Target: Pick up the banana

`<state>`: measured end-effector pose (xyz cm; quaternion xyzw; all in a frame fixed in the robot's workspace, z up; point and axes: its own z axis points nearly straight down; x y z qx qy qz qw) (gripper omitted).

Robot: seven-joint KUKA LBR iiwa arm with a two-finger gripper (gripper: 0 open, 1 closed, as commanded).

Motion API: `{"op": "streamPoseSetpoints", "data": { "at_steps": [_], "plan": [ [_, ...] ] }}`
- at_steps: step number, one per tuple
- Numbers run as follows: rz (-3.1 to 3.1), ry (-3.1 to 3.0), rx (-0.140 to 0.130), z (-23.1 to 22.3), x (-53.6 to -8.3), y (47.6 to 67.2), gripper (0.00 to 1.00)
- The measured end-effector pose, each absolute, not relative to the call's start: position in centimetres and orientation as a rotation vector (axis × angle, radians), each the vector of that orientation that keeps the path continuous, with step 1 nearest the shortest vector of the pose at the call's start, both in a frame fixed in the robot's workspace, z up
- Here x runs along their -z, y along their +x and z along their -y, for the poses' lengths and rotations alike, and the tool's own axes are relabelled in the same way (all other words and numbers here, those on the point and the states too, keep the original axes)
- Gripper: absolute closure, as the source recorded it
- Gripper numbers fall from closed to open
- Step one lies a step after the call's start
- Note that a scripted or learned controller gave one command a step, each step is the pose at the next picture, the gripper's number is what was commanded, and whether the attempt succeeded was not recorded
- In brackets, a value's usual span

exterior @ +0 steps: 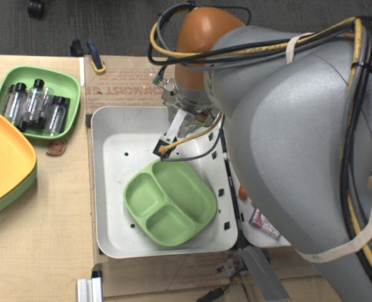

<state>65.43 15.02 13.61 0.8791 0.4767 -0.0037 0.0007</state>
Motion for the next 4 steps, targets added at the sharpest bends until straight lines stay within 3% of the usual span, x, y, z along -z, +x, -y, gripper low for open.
{"op": "streamPoseSetpoints", "data": {
  "at_steps": [1, 2, 3, 4],
  "plan": [
    [-1.501, 2.757, 0.017, -15.0, -14.4, 65.4, 1.00],
    [-1.539, 2.739, 0.010, -21.4, -9.0, 65.0, 1.00],
    [-1.479, 2.759, -0.040, -19.5, -9.8, 58.0, 1.00],
    [-1.550, 2.733, 0.007, -16.1, -9.1, 64.0, 1.00]
  ]
}}
